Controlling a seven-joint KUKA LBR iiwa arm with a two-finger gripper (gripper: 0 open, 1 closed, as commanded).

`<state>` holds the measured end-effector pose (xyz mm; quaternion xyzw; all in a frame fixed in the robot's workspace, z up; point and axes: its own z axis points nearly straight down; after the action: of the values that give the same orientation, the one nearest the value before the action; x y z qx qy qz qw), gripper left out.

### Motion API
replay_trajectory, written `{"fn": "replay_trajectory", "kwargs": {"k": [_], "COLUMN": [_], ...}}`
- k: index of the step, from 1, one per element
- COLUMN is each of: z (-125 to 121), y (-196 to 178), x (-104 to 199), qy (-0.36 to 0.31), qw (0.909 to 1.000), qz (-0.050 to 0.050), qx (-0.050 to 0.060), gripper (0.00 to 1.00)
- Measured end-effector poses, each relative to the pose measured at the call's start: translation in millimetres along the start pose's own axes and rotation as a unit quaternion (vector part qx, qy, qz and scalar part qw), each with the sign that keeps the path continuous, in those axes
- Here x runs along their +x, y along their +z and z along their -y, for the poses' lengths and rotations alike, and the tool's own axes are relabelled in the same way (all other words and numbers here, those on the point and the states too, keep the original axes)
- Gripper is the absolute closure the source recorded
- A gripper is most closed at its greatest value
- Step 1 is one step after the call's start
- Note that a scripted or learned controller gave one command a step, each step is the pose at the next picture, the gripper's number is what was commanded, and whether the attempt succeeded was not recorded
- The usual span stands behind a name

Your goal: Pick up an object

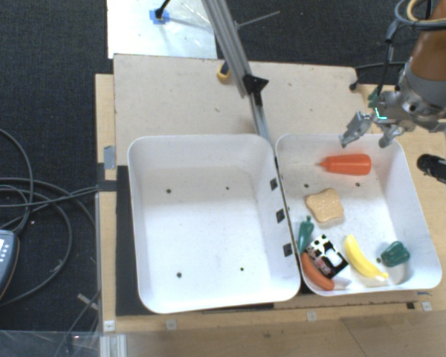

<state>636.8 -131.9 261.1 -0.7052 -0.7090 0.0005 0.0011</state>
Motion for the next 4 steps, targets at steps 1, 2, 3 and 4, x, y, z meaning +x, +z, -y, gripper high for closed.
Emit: {"fn": "replay_trajectory", "kwargs": {"k": [1,2,3,4], "z": [-0.7,-0.9,0.4,-1.5], "y": [-2.4,57.9,99.6,141.0], "x": [-0.1,-6.5,-4.7,-4.1], "qy": [-0.001,0.002,0.002,0.002], "qw": [1.0,1.0,1.0,1.0], "qz": [0.001,0.0,0.0,0.0], "qx": [-0.002,0.001,0.0,0.0], "gripper": [0.0,0.0,0.0,0.0]}}
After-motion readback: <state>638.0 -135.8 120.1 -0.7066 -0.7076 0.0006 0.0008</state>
